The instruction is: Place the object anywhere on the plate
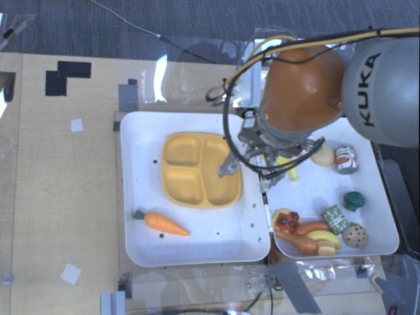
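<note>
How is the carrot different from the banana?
The carrot is orange with a green tip; the banana is yellow. The carrot lies alone on bare bin floor in the left bin, below the yellow plate; the banana is packed among other toy foods in the right bin. Both are long and lie flat.

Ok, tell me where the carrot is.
The carrot lies in the left bin, near its front-left corner, just below the yellow divided plate and not on it.
</note>
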{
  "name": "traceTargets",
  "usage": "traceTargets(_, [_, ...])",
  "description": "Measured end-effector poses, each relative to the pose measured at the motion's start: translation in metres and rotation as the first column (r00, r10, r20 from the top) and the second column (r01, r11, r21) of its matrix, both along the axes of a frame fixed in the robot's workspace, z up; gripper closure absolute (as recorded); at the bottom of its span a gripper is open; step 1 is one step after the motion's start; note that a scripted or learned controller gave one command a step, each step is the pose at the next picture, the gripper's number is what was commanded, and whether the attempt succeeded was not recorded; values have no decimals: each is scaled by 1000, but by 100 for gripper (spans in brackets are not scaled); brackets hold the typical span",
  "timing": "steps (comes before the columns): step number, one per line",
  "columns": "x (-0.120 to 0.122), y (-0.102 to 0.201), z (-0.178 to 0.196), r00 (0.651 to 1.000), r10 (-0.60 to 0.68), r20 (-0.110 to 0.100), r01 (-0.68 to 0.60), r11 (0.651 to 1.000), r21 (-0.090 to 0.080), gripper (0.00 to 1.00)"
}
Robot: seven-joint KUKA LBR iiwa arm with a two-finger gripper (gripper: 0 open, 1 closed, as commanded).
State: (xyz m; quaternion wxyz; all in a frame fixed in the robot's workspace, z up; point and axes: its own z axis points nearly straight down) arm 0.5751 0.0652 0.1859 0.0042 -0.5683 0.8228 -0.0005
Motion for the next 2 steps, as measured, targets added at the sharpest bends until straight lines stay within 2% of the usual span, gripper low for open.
traceTargets(1, [2, 3, 13, 1000, 2, 10, -2, 1000, 4, 100])
traceTargets(2, [2, 3, 12, 1000, 2, 9, -2, 1000, 4, 0])
